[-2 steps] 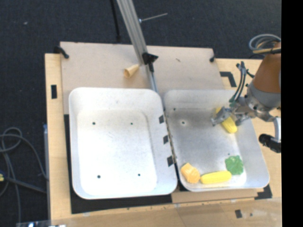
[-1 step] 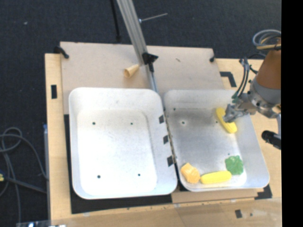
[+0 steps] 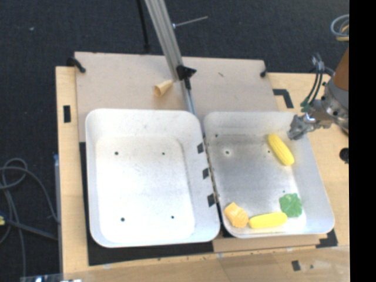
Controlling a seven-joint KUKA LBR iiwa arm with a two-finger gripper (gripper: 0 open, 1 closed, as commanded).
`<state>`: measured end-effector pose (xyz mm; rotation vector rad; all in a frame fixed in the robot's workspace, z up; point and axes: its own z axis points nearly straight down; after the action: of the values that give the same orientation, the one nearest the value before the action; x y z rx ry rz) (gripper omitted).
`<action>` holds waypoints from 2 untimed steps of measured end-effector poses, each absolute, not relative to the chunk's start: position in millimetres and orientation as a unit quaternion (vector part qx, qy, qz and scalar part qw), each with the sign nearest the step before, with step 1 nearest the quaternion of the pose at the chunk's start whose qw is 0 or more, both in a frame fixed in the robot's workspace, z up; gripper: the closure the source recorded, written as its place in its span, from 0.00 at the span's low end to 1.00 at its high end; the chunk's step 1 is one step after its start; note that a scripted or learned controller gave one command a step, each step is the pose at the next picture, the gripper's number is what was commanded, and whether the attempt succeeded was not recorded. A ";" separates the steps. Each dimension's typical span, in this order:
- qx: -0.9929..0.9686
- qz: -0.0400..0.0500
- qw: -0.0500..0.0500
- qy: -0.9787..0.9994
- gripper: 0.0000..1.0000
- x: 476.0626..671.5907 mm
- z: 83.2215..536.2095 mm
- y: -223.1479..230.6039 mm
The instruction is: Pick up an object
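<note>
Dark carpet is surrounding the pale wooden worktop (image 3: 247,69), where two white bins are sitting side by side. From my remote station I am watching the gripper (image 3: 295,129) hovering at the upper right edge of the right bin (image 3: 252,175), just beside the yellow corn cob (image 3: 281,149) lying at a slant near that bin's back wall. Whether the gripper is open or closed I cannot tell at this size; nothing is showing in it. Along the bin's near edge, an orange block (image 3: 236,215), a second yellow piece (image 3: 268,220) and a green piece (image 3: 291,205) are lying close together. The left bin (image 3: 147,175) is carrying no pieces. I am judging the cob the nearest target: I would be centring the gripper over its middle, turning it across the cob's narrow width, and descending straight, since a rounded piece could be rolling away from an off-centre close.
</note>
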<state>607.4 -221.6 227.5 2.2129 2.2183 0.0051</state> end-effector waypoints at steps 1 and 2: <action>0.705 0.001 0.003 0.709 1.00 608.4 259.9 -223.1; 0.705 0.001 0.001 0.709 1.00 599.8 267.2 -173.8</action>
<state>599.8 -173.8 267.2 2.2135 2.2276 0.0031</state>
